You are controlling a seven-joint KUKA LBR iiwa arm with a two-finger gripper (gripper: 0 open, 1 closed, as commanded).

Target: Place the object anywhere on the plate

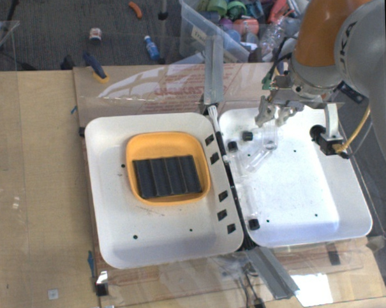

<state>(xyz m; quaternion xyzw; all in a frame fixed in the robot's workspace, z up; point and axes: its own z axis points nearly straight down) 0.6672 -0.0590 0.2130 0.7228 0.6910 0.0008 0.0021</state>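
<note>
Plate (134, 156), orange, lies left of centre in the left bin (107, 230), a dark ribbed block (167, 177) already on it. Hand (272, 118) hovers upper right over the right bin (297, 203); its grip I cannot tell. Any weak pinch risks a drop crossing the divider (220, 162).

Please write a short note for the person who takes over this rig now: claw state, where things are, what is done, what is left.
Claw: over the top left of the right bin; I cannot tell open or shut.
Object: a clear plastic thing lies in the right bin, just below the claw.
Plate: yellow, in the left bin, with a dark ridged block on it.
Done: nothing placed yet.
Left: grasp the clear thing, move it onto the plate.
</note>
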